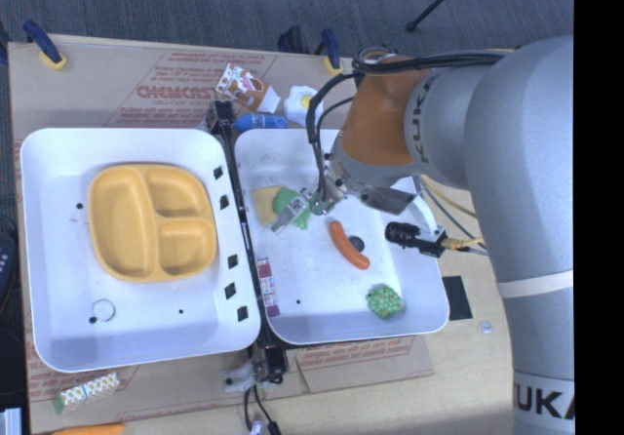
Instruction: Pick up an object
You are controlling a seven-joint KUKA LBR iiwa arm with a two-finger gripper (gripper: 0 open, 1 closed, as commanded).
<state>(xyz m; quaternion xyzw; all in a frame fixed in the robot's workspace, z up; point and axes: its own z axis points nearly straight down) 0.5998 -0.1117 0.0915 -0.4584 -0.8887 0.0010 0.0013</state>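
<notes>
Hand directly over green piece in right bin

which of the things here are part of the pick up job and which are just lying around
Part of the job:
gripper, low in the right bin
green and yellow item by its fingertips
orange carrot-like piece
green bumpy ball

Just lying about:
yellow divided tray in the left bin
snack packets on the cardboard behind the bins

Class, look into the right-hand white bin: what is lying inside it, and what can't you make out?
Inside the right bin lie an orange carrot-like piece, a green bumpy ball, and a yellow and green item beside the gripper. The arm covers the bin's upper right part.
</notes>
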